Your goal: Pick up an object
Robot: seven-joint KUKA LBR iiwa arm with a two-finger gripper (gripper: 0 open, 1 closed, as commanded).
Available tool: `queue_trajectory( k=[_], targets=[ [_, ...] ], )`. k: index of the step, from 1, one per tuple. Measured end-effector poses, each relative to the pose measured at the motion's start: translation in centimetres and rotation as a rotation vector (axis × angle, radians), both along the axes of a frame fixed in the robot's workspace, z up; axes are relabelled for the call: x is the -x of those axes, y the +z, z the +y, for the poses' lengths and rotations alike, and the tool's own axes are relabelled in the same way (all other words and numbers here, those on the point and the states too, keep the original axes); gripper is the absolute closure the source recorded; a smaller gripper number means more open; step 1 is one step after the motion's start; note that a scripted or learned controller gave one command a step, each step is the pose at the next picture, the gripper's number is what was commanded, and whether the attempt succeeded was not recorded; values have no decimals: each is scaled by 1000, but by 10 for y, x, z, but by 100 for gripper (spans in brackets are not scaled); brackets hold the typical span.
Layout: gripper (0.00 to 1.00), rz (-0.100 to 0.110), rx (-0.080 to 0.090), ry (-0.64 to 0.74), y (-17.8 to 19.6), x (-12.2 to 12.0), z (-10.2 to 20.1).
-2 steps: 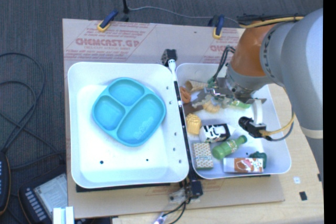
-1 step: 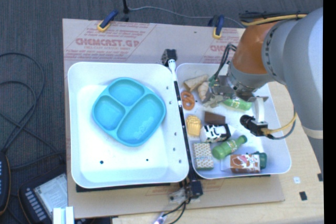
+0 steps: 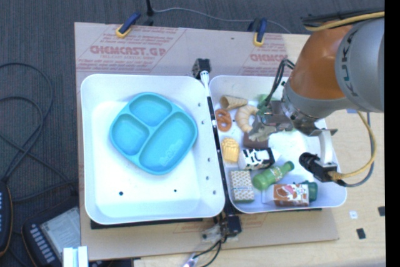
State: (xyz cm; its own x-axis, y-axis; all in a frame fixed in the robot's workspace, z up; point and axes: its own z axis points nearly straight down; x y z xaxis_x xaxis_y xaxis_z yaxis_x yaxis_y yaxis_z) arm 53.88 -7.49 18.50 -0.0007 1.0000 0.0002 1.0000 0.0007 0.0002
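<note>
**Arm low over the crowded right bin, grasp not yet confirmed**

The grey and orange arm [image 3: 331, 72] reaches over the right bin [image 3: 340, 197], its gripper [image 3: 265, 125] low among the toys near a pale croissant-shaped piece [image 3: 245, 115]. The wrist and clutter hide the fingertips, so I cannot tell how far the gripper is open or whether it has anything. To do this step well, it should settle on one item with free space on both sides, close squarely, then lift straight up so neighbours are not dragged along.

The left bin [image 3: 100, 197] holds only a blue divided plate [image 3: 153, 132].

Smaller candidates lie in the right bin: a green bottle [image 3: 272, 176], a red-labelled carton [image 3: 290, 194], a black-and-white toy [image 3: 256, 158], yellow corn [image 3: 230, 150].

Readable writing: "CHEMCAST GP" on the board [image 3: 125, 50], and "KUKA" partly on the arm.
</note>
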Motion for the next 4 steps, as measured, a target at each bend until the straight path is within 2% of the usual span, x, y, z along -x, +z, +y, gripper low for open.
queue_trajectory(
  k=[1,2,3,4],
  targets=[
    [0,2,0,0,-1,1,0],
    [0,-1,2,-1,-93,-22,-35],
    [100,1,2,-1,-84,-22,-35],
    [100,-1,0,1,14,-42,34]
  ],
)
